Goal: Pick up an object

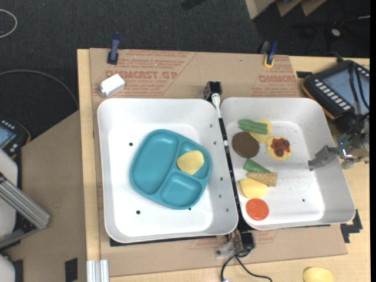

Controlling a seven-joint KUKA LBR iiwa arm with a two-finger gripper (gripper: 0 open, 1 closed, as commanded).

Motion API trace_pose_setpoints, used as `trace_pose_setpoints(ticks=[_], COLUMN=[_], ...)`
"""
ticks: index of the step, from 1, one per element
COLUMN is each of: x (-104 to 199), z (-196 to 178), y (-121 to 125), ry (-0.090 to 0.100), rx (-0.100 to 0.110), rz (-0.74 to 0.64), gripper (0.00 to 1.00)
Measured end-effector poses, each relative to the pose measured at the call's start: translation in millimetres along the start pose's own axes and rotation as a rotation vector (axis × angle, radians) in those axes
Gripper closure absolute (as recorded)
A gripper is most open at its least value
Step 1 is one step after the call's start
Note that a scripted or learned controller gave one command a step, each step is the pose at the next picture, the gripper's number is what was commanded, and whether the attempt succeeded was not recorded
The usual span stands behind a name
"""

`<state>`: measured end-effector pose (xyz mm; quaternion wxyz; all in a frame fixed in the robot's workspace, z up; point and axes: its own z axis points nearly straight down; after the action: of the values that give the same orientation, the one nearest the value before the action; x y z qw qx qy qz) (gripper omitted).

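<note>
The tool (320, 157) sits low at the right side of the right bin (311, 111), grey and small; whether it is clenched or released I cannot tell, and nothing shows in its grip. To its left lie toy foods: a small pizza (279, 147), a brown disc (245, 144), green beans (252, 125), a cracker (265, 178), a yellow piece (252, 187) and a tomato slice (257, 208). The left bin (117, 175) carries a teal divided plate (158, 169) bearing a yellow chip (190, 161).

Grey metal tool (322, 157) with cabled wrist
</note>
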<state>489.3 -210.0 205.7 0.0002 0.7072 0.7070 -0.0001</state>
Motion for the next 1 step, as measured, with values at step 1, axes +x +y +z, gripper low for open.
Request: trace_pose_setpoints(ticks=[1], x=[-0.3], z=[-10.9], y=[0.8], ry=[-0.002], rx=[-0.003], rz=[-0.001], gripper=[1.00])
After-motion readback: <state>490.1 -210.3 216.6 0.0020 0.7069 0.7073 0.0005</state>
